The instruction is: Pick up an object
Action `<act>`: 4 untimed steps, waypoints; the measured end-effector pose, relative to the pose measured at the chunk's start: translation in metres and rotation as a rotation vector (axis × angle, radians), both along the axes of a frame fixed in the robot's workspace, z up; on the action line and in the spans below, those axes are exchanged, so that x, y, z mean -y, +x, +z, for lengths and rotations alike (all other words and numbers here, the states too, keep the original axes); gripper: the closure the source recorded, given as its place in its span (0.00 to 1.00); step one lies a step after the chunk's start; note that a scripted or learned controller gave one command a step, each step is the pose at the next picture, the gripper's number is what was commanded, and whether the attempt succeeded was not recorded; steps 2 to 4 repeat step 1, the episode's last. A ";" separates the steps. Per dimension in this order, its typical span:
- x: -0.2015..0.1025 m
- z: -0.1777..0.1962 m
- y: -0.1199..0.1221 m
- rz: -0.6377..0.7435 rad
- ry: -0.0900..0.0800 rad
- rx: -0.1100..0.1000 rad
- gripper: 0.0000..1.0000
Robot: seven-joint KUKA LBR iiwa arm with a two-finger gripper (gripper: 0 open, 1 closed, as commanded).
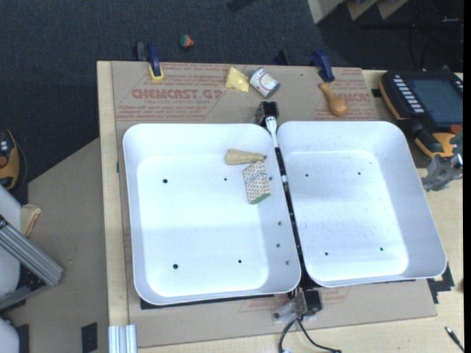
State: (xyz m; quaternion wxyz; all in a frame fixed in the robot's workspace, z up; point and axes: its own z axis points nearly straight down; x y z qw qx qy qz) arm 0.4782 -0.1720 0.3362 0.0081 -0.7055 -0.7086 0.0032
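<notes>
Two objects lie in the left bin [147, 197], near its far right corner. One is a tan, cone-shaped piece [245, 157] lying on its side. Just below it, touching or nearly touching, is a small green-and-white patterned packet [256, 181]. The right bin [412, 197] shows its white floor with a few dark dots.
On the board behind the bins lie a yellow wedge [237, 80], a small white box [264, 82] and a brown wooden knob [334, 100]. Blue clamps [154, 59] [321, 65] hold the board. A black pendant [430, 98] and a grey metal part [444, 169] sit at the right.
</notes>
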 end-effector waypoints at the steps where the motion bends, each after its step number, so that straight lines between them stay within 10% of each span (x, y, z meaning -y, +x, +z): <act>1: -0.058 -0.093 0.000 0.001 -0.002 0.005 1.00; 4: -0.058 -0.093 0.000 0.001 -0.002 0.005 1.00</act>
